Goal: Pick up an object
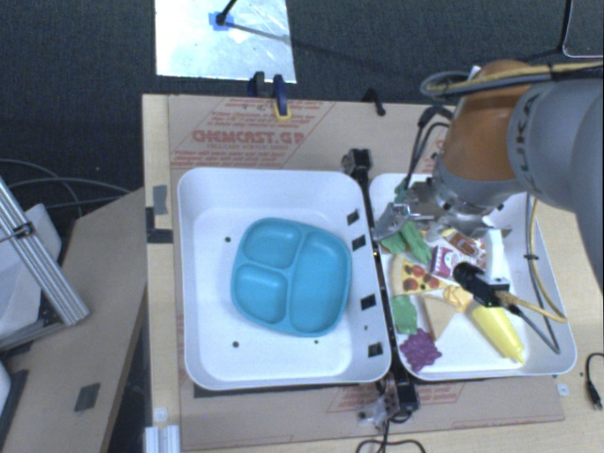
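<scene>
Over the right bin (pixel 557 343) | hand (pixel 408 217) lowered among toy food by the far-left corner; finger state cannot be told | banana (pixel 498 333) lying near the front | blue plate (pixel 291 276) seated in left bin (pixel 203 253)

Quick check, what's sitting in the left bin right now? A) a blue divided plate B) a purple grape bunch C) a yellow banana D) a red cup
A: the blue divided plate lies flat in the left bin, while the yellow and purple toy foods sit in the right bin below the arm.
</scene>
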### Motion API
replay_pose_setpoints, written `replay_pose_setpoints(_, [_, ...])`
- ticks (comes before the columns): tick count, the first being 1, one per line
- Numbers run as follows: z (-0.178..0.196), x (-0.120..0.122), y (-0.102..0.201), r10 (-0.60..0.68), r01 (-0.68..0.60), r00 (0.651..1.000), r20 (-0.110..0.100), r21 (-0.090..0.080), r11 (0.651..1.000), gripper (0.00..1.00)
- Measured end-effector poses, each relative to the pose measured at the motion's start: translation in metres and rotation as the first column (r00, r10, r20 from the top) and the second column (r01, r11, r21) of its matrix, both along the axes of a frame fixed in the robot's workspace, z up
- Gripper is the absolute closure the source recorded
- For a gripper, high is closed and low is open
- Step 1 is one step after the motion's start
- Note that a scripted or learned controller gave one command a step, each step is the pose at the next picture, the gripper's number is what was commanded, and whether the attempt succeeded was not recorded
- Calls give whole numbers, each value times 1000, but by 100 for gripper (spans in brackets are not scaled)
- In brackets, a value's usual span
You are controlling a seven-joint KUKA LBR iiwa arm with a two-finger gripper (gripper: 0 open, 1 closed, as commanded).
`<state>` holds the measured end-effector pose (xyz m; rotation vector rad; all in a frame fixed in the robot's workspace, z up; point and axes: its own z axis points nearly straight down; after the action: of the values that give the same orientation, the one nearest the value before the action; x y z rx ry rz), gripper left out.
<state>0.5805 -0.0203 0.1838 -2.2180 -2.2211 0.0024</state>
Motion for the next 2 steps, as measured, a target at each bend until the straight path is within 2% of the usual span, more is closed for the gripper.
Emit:
replay_pose_setpoints(1, [1, 24, -60, -4, 4, 1000, 7, -4, 1000, 0])
replay_pose_setpoints(2, [0, -22, -12, 5, -5, 1000, 0, 2, 1000, 0])
